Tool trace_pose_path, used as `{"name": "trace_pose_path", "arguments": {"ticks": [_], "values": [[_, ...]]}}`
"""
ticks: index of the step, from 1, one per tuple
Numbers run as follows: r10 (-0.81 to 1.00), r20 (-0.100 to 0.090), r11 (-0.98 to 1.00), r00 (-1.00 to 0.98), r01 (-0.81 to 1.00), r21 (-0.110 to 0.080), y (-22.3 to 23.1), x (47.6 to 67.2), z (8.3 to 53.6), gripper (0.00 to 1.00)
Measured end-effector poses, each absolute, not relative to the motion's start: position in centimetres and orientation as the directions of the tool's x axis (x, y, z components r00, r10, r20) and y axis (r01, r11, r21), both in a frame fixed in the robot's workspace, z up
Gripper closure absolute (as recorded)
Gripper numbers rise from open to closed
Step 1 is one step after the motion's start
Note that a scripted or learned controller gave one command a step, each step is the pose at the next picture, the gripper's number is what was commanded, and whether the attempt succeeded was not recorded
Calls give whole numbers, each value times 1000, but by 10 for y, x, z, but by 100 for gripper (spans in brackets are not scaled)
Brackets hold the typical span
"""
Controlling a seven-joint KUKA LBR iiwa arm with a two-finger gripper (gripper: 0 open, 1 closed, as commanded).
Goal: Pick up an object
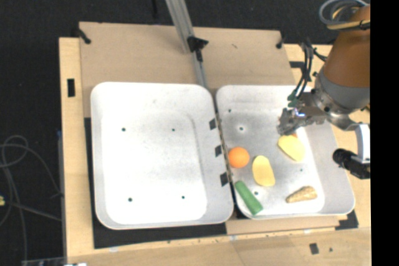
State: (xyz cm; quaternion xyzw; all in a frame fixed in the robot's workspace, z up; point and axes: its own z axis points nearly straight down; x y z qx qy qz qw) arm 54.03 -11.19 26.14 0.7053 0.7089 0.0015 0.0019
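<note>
The right bin [249,109] holds an orange ball [238,157], a yellow oval piece [264,171], a second pale yellow piece [292,148], a green stick [248,197] at the front left corner and a tan wedge [302,194] near the front. My gripper [290,123] hangs low over the right bin, just above and behind the pale yellow piece. Nothing shows between its fingers.
The left bin [156,152] lies beside the right one, with black clips on the shared edge [218,149]. A grey metal post [177,6] slants up from behind the bins. The arm's orange band [349,62] and cables [307,71] stand at the right.
</note>
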Motion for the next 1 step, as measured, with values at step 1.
{"name": "trace_pose_path", "arguments": {"ticks": [1], "values": [[1000,1,6,-6,1000,3,-71,562,265,100]]}}
